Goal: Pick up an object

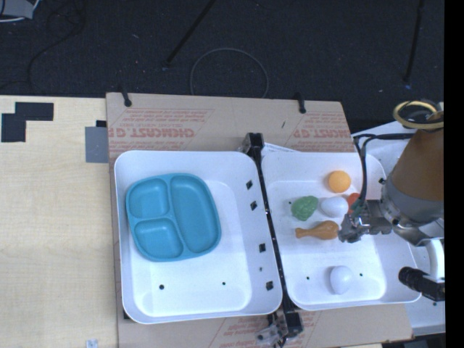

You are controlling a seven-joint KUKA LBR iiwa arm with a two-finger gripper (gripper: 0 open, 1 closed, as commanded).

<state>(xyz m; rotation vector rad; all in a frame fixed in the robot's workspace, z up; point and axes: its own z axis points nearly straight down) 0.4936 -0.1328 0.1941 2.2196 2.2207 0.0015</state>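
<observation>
Two white bins side by side, left bin (pixel 138 281) holding a blue divided plate (pixel 172 216), right bin (pixel 304 172) with orange ball (pixel 338 181), green piece (pixel 304 208), white egg (pixel 333 206), drumstick (pixel 317 231), white ball (pixel 341 278), gripper (pixel 353 229) low beside the drumstick.

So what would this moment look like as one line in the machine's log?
task: pick up an object | gripper: low in right bin, beside brown drumstick toy | grasp: unconfirmed | left bin: blue divided plate

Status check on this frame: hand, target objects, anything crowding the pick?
Hand low in right bin, at the brown drumstick's end. Nothing seen held. White egg, green piece and orange ball crowd close.
</observation>
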